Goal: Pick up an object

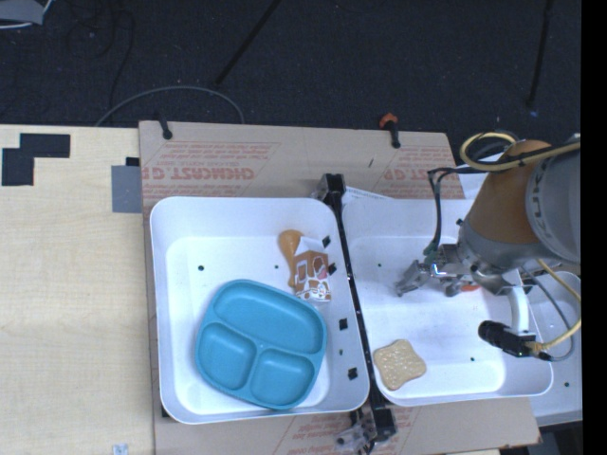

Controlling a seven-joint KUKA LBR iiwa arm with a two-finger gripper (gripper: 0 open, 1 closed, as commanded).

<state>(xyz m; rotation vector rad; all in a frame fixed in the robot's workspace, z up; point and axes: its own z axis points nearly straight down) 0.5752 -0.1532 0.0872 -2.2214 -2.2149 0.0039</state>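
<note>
My gripper [432,282] hangs low over the middle of the right bin [531,382], open, with nothing between its fingers and only bare bin floor beneath it. A slice of toy toast [398,364] lies in that bin's front left corner, well clear of the gripper. In the left bin [175,254] rests a blue divided plate [260,343]. Behind the plate, near the divider, sit a small brown and white patterned piece [312,277] and an orange-brown piece [289,245].
A black divider [343,282] runs between the two bins. Cardboard sheets [247,164] lie under and behind the bins. The arm's grey and orange wrist [522,211] looms over the right bin's back right part.
</note>
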